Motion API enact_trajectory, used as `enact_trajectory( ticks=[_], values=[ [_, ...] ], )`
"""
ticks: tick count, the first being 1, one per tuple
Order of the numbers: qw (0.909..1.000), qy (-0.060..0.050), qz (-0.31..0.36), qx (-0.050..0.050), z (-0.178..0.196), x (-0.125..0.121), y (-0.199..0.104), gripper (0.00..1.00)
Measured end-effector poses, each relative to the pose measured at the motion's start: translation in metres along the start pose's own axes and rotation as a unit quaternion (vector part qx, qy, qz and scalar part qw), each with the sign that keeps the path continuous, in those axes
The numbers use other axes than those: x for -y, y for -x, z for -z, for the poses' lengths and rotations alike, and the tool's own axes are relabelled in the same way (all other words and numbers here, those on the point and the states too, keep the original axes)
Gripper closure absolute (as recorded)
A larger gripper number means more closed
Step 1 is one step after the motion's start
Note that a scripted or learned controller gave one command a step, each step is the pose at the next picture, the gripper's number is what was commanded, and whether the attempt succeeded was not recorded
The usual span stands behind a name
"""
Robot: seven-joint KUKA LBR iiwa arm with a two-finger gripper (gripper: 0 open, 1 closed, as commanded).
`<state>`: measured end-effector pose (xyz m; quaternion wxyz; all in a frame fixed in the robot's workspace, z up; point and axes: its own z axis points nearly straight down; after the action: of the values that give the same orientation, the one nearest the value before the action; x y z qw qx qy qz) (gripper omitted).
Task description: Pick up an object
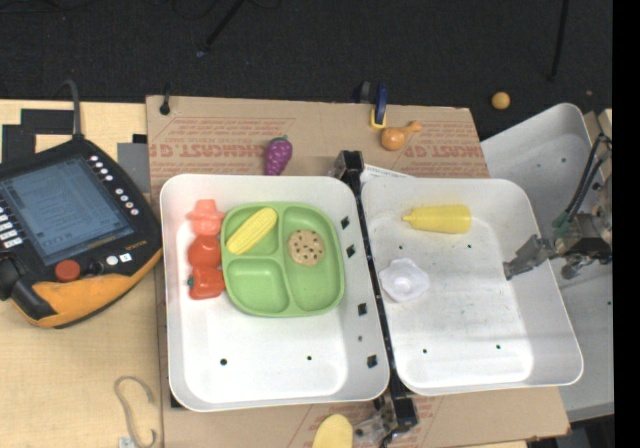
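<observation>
Reaching in at the right bin's (545,266) right rim, your gripper (522,261) carries nothing visible, finger spread untellable; next, descend toward the yellow bottle (438,219).

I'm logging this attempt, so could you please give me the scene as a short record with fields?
left bin: green divided plate holding corn and cookie; red toy beside plate
right bin: yellow object, small clear cup
gripper: at right bin's right edge, holding nothing visible
behind bins: purple grapes, orange toy
</observation>
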<state>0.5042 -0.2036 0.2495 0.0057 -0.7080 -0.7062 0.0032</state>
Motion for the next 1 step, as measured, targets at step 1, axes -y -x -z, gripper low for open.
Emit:
enact_trajectory(
  ticks=[1],
  values=[
    [1.0000,0.006,0.001,0.002,0.0058,-0.0021,0.0004,0.00]
  ],
)
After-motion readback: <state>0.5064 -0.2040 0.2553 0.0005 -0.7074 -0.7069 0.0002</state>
